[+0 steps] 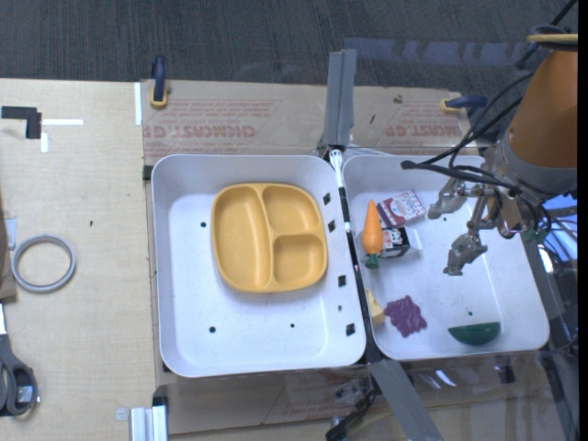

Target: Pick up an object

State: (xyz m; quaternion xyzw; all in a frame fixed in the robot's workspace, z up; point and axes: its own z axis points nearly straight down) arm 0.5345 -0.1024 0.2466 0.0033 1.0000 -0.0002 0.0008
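The right bin (514,288) holds an orange carrot (371,229) lying against a small printed carton (401,212) near its left wall. A purple bunch of grapes (404,314) and a dark green rounded piece (475,333) lie toward the front. My gripper (457,231) hangs over the middle of this bin, right of the carton and above the green piece. It is open, and nothing sits between its fingers (464,251).
The left bin (184,329) carries a yellow divided plate (270,236). A small yellow item (375,308) pokes out at the right bin's left wall. A grey ring (41,263) and scissors (16,384) lie on the bench at the left.
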